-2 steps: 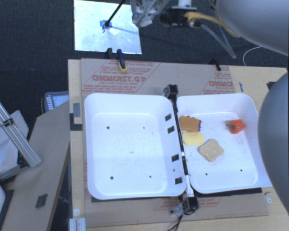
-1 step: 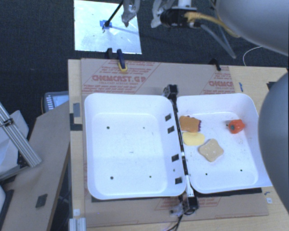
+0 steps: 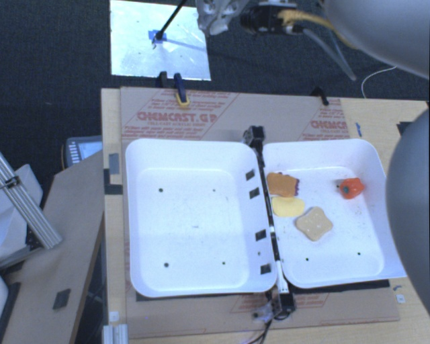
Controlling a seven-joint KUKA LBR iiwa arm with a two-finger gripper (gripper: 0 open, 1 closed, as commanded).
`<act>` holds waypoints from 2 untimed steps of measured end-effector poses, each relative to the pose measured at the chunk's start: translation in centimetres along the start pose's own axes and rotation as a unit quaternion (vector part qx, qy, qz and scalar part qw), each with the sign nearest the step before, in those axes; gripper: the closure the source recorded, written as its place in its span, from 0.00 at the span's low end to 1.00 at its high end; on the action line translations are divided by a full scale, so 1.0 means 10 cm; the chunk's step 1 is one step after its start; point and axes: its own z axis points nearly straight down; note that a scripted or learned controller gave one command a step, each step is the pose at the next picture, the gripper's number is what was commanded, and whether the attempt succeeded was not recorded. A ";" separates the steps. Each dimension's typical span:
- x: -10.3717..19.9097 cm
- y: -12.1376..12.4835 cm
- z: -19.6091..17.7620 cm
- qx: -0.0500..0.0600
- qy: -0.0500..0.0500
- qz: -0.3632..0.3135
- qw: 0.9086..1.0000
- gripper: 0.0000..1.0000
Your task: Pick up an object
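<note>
Nothing has been picked up yet, judging by how things lie. All four candidate objects rest on the floor of the right bin (image 3: 366,262): an orange-brown piece (image 3: 282,184) at about 10 o'clock in that bin, a pale yellow disc (image 3: 288,207) touching it just below, a tan toast-shaped piece (image 3: 314,224) just beside the disc toward 4 o'clock, and a small red-orange piece (image 3: 350,188) apart from them at about 2 o'clock. The left bin (image 3: 144,201) sits alongside on the desk (image 3: 80,201).

The arm's grey bulk looms at 3 o'clock in the view, and the metal gripper (image 3: 216,17) sits up at 12 o'clock, well away from the bins; whether it is open or closed I cannot tell, and nothing is visibly in its grasp.

What is left is essentially the whole job: travel over the right bin, descend on one object, close and lift.
</note>
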 end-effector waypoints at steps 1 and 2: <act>0.00 0.00 0.00 0.000 0.000 0.000 1.000 0.00; 0.00 0.00 -0.11 -0.001 0.000 -0.002 1.000 1.00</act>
